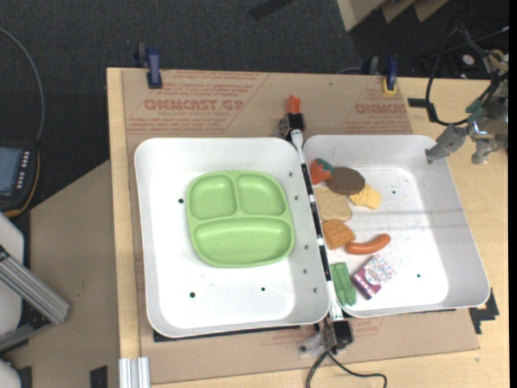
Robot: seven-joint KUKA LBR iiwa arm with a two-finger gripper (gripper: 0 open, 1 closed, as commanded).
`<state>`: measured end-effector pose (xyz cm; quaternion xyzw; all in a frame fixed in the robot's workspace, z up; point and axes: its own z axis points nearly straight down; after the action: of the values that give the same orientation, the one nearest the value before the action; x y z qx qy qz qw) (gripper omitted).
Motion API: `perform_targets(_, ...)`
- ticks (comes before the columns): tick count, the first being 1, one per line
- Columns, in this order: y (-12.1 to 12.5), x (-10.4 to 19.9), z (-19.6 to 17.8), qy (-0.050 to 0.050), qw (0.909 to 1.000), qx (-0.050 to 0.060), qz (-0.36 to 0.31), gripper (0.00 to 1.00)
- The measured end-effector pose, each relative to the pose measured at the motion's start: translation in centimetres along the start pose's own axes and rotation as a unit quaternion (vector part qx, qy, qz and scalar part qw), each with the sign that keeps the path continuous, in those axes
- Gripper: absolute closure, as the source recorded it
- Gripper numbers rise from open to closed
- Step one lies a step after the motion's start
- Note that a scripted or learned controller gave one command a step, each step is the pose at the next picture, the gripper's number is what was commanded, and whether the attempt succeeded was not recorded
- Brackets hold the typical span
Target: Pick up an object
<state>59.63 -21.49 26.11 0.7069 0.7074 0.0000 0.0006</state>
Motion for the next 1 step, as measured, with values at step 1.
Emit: perform_targets(1, 7.29, 2.47, 7.99, 0.000, 1.0000, -0.001, -0.002, 0.00)
